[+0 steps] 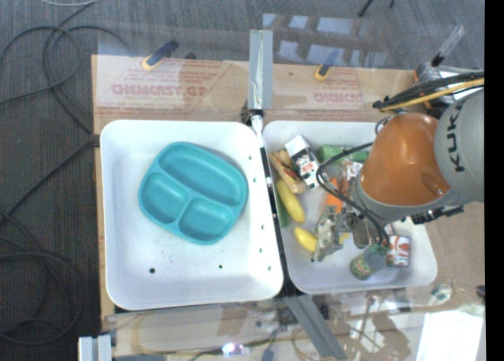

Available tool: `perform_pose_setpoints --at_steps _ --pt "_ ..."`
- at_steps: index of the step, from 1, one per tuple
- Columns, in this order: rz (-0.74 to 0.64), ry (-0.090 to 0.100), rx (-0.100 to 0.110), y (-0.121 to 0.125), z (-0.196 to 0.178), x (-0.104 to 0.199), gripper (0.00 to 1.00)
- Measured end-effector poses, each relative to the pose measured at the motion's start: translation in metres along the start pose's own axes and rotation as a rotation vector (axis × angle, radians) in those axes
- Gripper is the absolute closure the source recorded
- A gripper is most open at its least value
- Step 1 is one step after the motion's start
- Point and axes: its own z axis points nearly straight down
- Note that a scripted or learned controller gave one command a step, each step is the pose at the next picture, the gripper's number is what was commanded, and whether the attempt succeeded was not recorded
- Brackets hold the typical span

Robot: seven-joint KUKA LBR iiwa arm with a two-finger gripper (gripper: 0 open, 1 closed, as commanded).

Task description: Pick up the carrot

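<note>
You're mid-reach: the gripper (340,229) is down in the right bin (421,273), can't tell its grip. The carrot (335,191) peeks out at its 12 o'clock, so next is closing squarely.

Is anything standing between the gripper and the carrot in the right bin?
Nothing visible does. The gripper hangs close beside the carrot in the right bin, with no object between them. The arm hides part of the carrot.

left bin (118,273): tray (193,191) inside | right bin (421,269): banana (290,200), lemon (306,239), can (398,250), carrot (334,194) inside | arm (413,162) above right bin
</note>
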Motion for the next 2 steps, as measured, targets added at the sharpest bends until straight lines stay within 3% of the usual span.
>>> perform_pose_setpoints --at_steps 1,2 --pt "0.083 0.005 0.001 -0.111 -0.064 -0.096 1.00" --pt "0.354 0.000 0.004 -0.070 -0.019 -0.087 1.00"
